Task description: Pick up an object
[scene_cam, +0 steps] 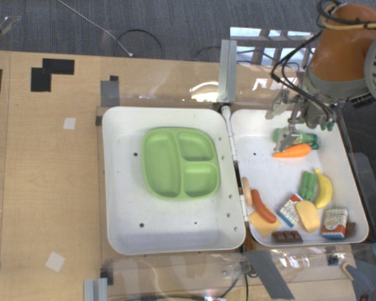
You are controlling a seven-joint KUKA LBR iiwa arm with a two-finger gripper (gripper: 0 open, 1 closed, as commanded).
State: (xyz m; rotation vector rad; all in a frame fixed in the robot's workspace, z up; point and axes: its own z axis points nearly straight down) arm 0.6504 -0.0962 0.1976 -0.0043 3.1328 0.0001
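The right bin (pixel 263 162) holds several toy foods. An orange carrot (pixel 292 150) with a green leafy top (pixel 306 138) lies near the bin's far side. My gripper (pixel 286 139) hangs right over the carrot's left end, close to it or touching it; the arm's grey and orange body (pixel 341 39) reaches in from the upper right. Nothing is visibly lifted. A yellow banana (pixel 325 190), a green vegetable (pixel 308 185), a red sausage (pixel 263 206), a brown chocolate bar (pixel 287 236) and small cartons (pixel 334 223) lie along the bin's near side.
The left bin (pixel 122 224) bears a green divided plate (pixel 179 162) in its middle. A metal post (pixel 228 68) stands behind the wall between the bins. Cables hang off the wrist above the right bin's far edge.
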